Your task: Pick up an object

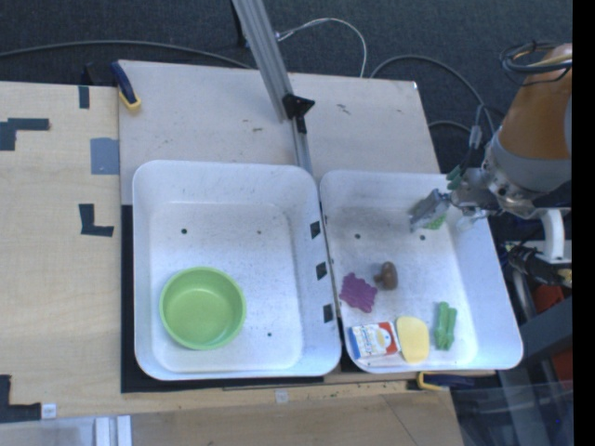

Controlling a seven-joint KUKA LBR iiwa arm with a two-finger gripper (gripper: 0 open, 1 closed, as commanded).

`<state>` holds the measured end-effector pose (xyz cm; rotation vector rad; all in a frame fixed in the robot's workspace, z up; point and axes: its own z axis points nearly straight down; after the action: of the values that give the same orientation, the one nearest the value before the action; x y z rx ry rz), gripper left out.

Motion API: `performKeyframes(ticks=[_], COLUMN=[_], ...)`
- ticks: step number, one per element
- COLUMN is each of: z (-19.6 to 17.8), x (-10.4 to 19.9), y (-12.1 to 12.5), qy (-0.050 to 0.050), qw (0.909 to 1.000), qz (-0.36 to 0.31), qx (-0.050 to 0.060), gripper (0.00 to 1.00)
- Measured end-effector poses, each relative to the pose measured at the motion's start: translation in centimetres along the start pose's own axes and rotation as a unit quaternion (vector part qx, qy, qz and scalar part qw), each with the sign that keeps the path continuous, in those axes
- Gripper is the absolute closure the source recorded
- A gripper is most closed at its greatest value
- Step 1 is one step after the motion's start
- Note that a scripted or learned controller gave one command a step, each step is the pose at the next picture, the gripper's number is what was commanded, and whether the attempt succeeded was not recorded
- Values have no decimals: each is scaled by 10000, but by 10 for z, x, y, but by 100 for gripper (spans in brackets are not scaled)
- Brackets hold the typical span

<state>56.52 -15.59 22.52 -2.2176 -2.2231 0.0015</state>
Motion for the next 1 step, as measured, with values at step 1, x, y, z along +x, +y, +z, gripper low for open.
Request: performKeyframes(ticks=[1], z=[0], x=[0], y=[0], qy=[0], qw=[10000], qz=[1], qx=[-2], gripper=[0])
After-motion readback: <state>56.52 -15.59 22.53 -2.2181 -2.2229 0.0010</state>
